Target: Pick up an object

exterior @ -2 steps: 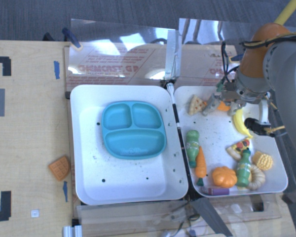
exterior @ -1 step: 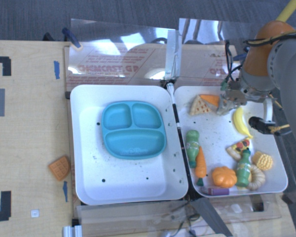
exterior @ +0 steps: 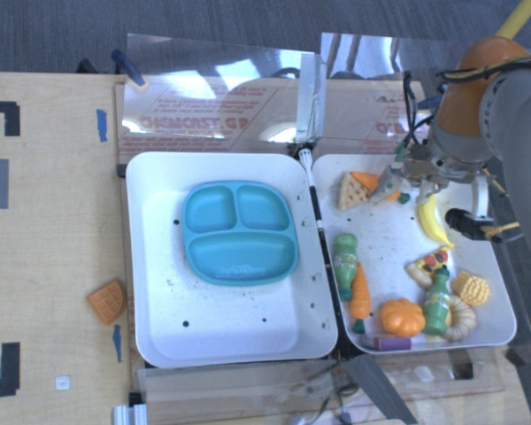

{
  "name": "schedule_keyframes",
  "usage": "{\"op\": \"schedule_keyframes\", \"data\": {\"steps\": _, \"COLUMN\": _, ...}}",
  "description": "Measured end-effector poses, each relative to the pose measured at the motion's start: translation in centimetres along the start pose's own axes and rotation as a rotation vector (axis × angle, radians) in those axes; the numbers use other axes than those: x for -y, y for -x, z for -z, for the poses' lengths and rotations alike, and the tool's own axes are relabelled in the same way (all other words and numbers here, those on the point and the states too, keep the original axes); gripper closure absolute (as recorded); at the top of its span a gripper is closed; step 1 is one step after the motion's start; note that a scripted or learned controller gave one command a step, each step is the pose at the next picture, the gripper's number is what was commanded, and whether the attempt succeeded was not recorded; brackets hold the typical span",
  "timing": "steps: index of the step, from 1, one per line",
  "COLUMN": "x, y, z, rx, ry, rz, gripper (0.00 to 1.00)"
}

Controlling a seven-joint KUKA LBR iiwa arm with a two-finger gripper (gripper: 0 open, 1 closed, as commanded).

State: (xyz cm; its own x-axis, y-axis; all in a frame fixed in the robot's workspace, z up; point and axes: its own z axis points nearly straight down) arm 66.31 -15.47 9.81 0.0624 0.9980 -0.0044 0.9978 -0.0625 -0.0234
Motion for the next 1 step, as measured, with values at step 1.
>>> {"op": "schedule_keyframes", "data": {"steps": 1, "x": 2.58, "y": 3.57, "z": -0.91, "rx": -0.025, "ry": 0.027, "rz": 0.019, "gripper": 0.0}}
